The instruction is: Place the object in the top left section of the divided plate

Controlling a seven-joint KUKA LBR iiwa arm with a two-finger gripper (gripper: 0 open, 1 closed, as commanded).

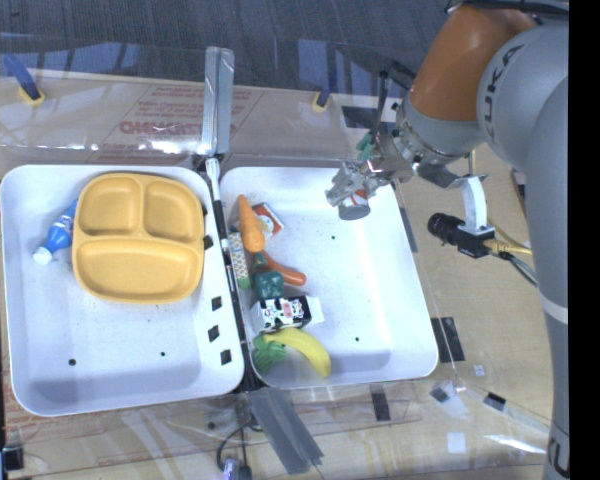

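Note:
A yellow divided plate lies in the left bin, with its two small sections at the far side and one large section near me. My gripper hangs over the far right part of the right bin, well away from the plate. Along the right bin's left wall lie a carrot, a small carton, a red sausage-like piece, a dark green item, a black and white carton and a banana.
A blue and white bottle lies against the plate's left edge in the left bin. A metal divider bar rises between the bins at the back. The grey arm with its orange band fills the upper right.

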